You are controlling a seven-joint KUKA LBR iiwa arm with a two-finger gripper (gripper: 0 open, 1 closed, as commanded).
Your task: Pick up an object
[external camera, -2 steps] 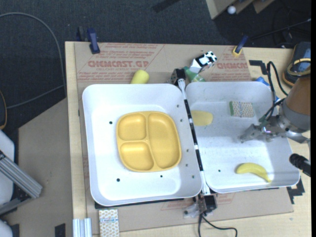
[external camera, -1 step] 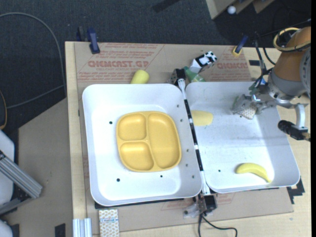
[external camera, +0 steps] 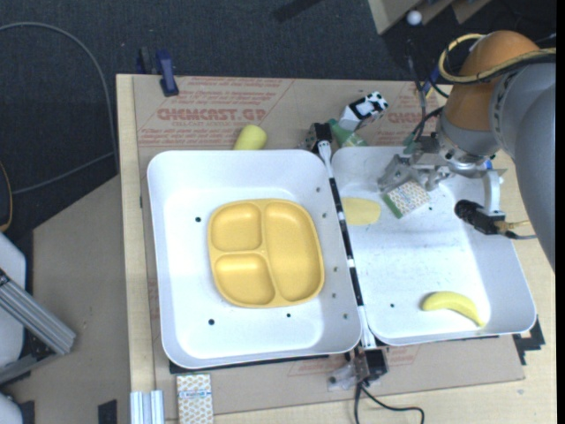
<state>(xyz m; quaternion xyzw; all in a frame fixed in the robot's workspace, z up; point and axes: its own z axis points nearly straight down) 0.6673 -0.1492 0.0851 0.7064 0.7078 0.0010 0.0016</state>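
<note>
Inside right bin [external camera: 494,290], metal pincer [external camera: 408,180] seemingly clamped on speckled flat packet [external camera: 407,198], curved glossy banana [external camera: 453,306].

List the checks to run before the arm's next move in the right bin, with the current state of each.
1. End effector over the right bin: ok.
2. Small checkered packet directly at the end effector: ok.
3. Packet actually gripped: cannot tell.
4. Pale yellow piece lies apart from the packet: ok.
5. Banana well away, near the bin's front edge: ok.
6. Yellow divided plate in the left bin, out of the way: ok.
</note>
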